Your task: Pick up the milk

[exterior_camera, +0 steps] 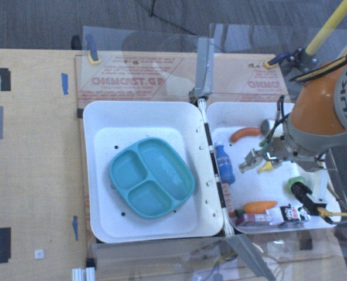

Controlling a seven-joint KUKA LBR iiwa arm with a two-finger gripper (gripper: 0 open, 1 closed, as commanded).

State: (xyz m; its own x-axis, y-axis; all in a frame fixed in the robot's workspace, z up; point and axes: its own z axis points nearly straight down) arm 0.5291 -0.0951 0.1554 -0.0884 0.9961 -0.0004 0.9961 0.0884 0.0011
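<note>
The milk [293, 213] is a small white carton with dark print, lying near the front edge of the right bin [244, 117], right of an orange carrot [260, 206]. My gripper [251, 161] hangs over the middle of that bin, up and to the left of the milk and well apart from it. Nothing shows in its grasp. A small yellow piece [266, 167] sits just beside the gripper.
A blue bottle [223, 164] lies along the right bin's left wall. An orange sausage [245, 134] and a grey piece [266, 124] lie at the back. A dark red packet [255, 218] sits at the front. The left bin [97, 127] holds a teal divided plate [152, 177].
</note>
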